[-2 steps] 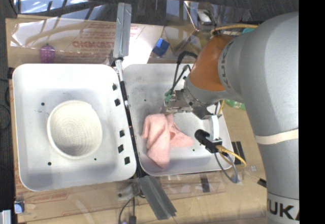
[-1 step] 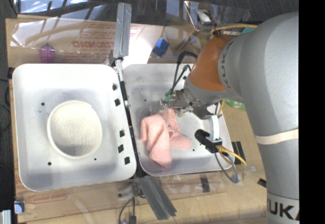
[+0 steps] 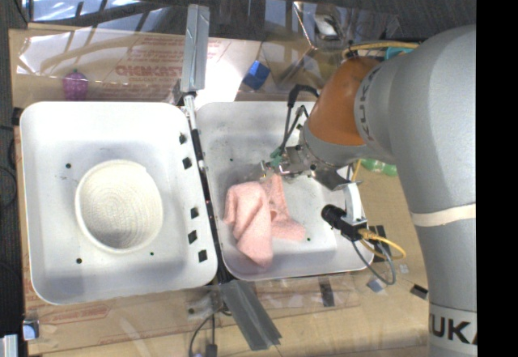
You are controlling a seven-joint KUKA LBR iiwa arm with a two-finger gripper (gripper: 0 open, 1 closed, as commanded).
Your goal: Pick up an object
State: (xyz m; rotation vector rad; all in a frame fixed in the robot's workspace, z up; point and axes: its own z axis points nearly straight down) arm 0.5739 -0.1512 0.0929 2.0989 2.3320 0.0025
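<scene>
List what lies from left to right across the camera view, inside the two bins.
White bowl in the left bin → pink cloth in the right bin → gripper above the cloth's upper edge.

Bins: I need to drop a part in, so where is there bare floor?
Left bin: bare along its edges and corners around the white bowl. Right bin: bare at its far-left corner; crowded where the pink cloth lies and the hand works.

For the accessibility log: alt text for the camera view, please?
The grey arm's pincer sits at the top edge of a crumpled pink cloth in the right white bin. The left white bin holds a round white woven dish.
</scene>
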